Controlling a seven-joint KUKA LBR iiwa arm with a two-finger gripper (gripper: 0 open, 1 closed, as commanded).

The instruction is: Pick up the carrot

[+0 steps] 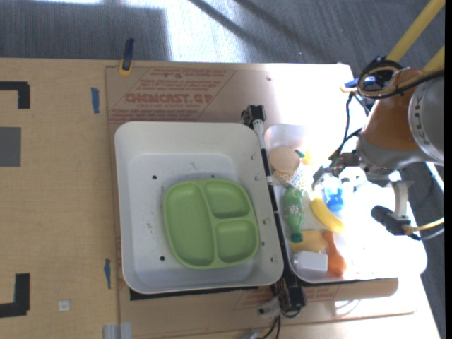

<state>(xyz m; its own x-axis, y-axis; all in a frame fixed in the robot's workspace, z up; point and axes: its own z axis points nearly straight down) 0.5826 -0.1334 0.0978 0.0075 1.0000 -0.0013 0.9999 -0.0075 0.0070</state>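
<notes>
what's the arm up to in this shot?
The grey KUKA arm with the orange band reaches in from the right over the right white bin, which is strongly overexposed. Its gripper hangs above the toy food there, with nothing visibly held. The orange carrot lies near the bin's front edge, beside a yellow banana and a green vegetable, apparently untouched. The left white bin holds a green compartment plate.

Green plate [210, 223] in white bin [134, 189]; orange carrot [334, 252], yellow banana [326, 215], green cucumber [293, 207]; tan counter [56, 189]
</notes>
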